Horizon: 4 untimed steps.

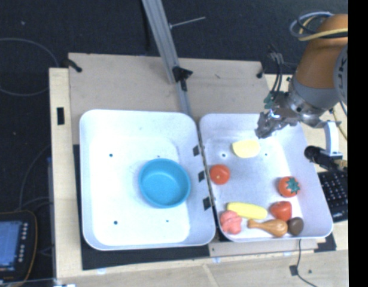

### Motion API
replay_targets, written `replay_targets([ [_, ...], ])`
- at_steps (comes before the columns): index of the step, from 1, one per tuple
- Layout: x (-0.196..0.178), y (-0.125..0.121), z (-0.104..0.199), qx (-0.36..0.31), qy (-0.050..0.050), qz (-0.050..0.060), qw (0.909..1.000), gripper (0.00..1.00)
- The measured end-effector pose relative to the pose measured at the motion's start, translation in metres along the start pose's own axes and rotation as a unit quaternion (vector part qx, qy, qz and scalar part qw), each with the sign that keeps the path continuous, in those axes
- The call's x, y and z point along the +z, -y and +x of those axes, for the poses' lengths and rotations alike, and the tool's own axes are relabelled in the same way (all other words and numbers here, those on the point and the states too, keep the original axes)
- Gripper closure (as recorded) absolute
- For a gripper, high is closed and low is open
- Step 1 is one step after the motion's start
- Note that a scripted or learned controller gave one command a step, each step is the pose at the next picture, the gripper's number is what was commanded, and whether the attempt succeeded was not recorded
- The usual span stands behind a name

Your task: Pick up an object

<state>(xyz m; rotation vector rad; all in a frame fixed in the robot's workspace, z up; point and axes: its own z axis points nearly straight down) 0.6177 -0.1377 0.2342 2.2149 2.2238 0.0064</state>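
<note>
Over the right bin: I've got the gripper point(266, 128) parked at the back edge, just behind the pale yellow piece point(246, 148). Arm comes in from the right, orange band up top.
Gripper state: can't tell. It's small and dark from this angle, so no call on whether it's spread or pinched.
Holding anything: nothing I can see in it. I'd say no pick yet.
Nearest target: pale yellow piece, lying flat near the back of the right bin point(303, 154), just below/left of the gripper. Apart or touching? Too close to judge.
Other candidates, right bin: orange-red round fruit point(219, 174) by the left wall; tomato w/ green top point(288, 186) toward the right wall; front row has pink piece point(231, 221), yellow banana-ish piece point(248, 210), red piece point(281, 210), drumstick point(268, 226), brown round thing point(295, 225), all crowded together.
Left bin: blue bowl point(164, 182) sits alone mid-bin, well apart from the arm. The left bin point(100, 136) isn't where I'm working.
Progress: early, imo. Approach looks about done; descent, close and lift all left.
Best guess for target: pale yellow piece, since it's closest and has open floor round it.
</note>
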Motion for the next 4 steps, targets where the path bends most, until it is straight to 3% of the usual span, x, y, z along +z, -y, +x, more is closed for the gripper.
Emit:
replay_targets([
  [3, -0.019, -0.020, 0.152, -0.002, -0.001, 0.002, 1.0000, 1.00],
  [4, -0.006, -0.024, 0.199, -0.002, 0.000, 0.005, 1.0000, 1.00],
])
